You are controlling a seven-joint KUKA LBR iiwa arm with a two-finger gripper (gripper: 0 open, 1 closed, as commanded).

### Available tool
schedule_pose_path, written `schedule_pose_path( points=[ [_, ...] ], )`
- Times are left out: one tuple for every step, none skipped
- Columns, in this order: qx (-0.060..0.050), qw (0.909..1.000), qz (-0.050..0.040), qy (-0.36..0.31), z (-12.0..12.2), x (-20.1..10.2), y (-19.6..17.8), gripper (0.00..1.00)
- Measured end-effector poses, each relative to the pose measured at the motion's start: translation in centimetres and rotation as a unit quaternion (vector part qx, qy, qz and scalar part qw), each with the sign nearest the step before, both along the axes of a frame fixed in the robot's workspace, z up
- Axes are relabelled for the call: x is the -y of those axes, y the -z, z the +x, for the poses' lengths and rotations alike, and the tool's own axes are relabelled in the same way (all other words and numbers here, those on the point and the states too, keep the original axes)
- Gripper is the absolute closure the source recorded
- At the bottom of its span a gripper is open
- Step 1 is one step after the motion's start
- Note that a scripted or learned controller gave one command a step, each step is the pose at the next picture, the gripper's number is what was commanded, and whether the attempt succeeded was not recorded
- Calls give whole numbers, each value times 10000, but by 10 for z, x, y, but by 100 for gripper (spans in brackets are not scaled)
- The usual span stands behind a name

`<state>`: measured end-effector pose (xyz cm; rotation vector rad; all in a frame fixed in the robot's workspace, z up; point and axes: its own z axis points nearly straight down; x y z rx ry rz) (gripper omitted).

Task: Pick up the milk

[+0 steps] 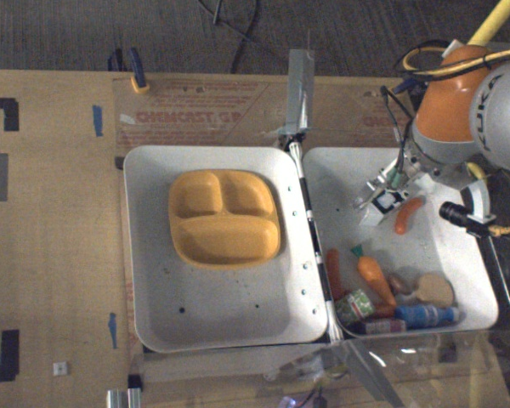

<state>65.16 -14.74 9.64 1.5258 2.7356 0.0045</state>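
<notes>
Where the grey arm reaches in, the gripper (pixel 381 195) hangs low over the right bin (pixel 340 172); whether it is open or closed, cannot tell. An orange sausage (pixel 407 214) lies just beside it. The milk (pixel 355 304), possibly the small green-and-white carton, sits at the bin's near edge beside a carrot (pixel 374 277) and blue bottle (pixel 425 315). The left bin (pixel 153 296) holds a yellow divided plate (pixel 225 218).
</notes>
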Motion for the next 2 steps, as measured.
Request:
schedule_pose_path(
  points=[
    [32,10000,-6,5,2,1,-10,100],
    [30,10000,-5,6,2,1,-10,0]
  ],
)
